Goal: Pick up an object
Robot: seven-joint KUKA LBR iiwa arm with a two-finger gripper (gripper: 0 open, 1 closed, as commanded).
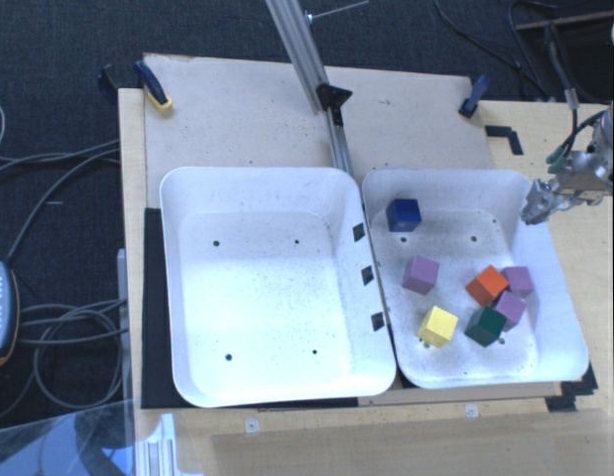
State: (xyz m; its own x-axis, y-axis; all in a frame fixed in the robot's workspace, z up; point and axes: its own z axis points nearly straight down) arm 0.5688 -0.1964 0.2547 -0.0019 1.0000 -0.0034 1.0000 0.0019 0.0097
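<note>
Camera view shows my work not yet begun. Taking the right bin (pixel 545 256) as landmark: the left bin (pixel 187 196) sits beside it; inside it lie a blue cube (pixel 403 214), purple, yellow, green and orange blocks, all ungrasped. My jaws (pixel 538 206) hang at its right rim, holding nothing; their spread I cannot tell.

Landmark: right bin (pixel 545 266), white, shallow, touching the left bin (pixel 187 226) on the surface (pixel 237 117).
Blue cube (pixel 404 214): in the right bin, near its far left corner.
Orange cube (pixel 487 285): toward its right wall, touching two purple cubes (pixel 515 294).
Green cube (pixel 484 326): just nearer than the orange one.
Yellow cube (pixel 438 325): near its front, left of the green.
Lone purple cube (pixel 421 275): about mid-bin.
Gripper (pixel 538 206): over its far right rim, no object between its fingers.
</note>
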